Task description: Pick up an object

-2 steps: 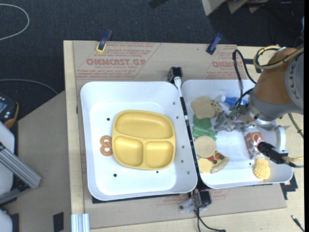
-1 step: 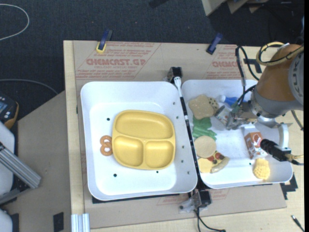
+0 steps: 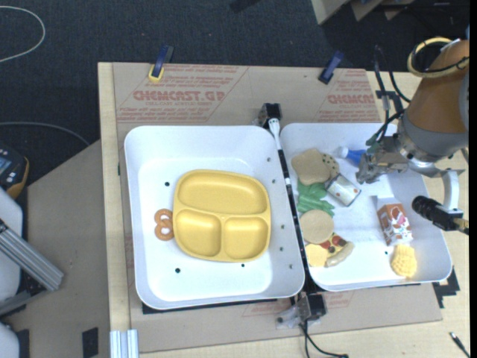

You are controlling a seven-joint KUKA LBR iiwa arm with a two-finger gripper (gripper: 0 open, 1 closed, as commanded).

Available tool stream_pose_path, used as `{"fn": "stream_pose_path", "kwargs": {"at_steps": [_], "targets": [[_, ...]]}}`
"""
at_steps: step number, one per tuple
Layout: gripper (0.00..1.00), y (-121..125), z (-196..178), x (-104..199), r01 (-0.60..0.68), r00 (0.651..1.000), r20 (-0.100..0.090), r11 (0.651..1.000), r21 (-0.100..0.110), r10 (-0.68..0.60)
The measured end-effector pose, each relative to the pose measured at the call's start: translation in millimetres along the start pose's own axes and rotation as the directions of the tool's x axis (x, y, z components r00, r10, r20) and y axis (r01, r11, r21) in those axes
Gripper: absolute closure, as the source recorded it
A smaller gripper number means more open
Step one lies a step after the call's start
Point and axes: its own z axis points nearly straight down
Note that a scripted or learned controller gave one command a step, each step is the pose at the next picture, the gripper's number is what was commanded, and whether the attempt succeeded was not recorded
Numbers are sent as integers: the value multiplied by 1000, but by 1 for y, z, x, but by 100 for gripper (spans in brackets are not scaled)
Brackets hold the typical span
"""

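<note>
Your gripper: low in the right bin, grip state unreadable. Nearest object: small can, just left of it. Left bin: yellow tray.

Single fixed camera, mounted above the desk. It looks down at a slant on both white bins, from moderate distance.

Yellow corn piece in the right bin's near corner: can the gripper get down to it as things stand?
Probably yes. The corn piece lies apart from the red packet, with nothing on top; the gripper hovers further back.
</note>
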Motion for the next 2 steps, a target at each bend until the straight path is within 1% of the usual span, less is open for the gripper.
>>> {"fn": "stream_pose_path", "kwargs": {"at_steps": [1,2], "targets": [[100,1,-44,-1,-1,1000,0,1000,0,1],[100,2,-68,-1,0,1000,0,1000,2,0]]}}
